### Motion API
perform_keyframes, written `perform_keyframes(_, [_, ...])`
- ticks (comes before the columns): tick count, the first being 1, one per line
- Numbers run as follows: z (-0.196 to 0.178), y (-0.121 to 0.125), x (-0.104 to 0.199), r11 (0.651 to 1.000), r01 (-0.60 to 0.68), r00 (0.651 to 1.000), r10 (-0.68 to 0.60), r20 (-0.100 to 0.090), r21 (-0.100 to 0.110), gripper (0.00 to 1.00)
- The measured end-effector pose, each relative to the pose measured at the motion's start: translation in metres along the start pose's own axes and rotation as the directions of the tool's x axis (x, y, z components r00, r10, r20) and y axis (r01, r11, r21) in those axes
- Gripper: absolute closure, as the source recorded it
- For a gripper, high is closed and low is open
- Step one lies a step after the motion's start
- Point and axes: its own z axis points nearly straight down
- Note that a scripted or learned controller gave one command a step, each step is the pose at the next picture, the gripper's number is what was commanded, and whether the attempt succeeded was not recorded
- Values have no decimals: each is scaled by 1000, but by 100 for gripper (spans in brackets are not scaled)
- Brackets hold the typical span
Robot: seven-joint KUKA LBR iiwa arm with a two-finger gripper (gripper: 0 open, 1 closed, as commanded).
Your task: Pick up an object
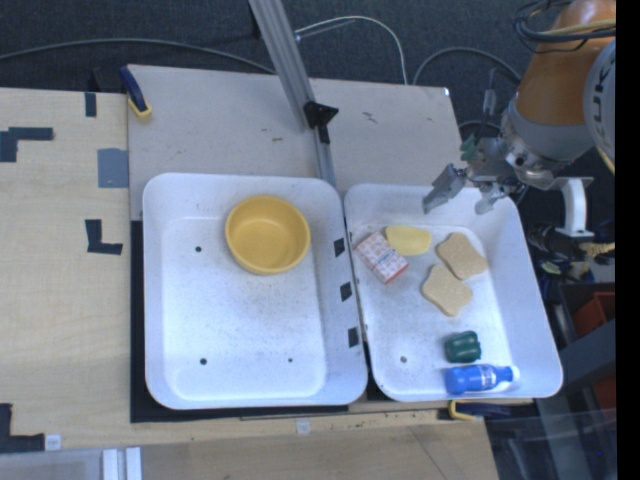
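Tabletop [230, 133] carrying two bins. Hand [462, 194] hovering over right bin [520, 268] top edge, fingers apart, gripping nothing. Toast [461, 255], box [381, 256], bottle [478, 378] lying in it; bowl [267, 233] sitting in left bin [180, 368].

You lose most of the arm [570, 63] past the right edge, so you see no more than its orange band and wrist. The print on the small red-and-white box [381, 256] is too fine for you to read. The blue bottle [478, 378] is blurred, and its label can't be made out.
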Motion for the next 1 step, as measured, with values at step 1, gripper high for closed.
perform_keyframes(1, [0, 0, 0, 1000, 0, 1000, 0, 0, 0, 0])
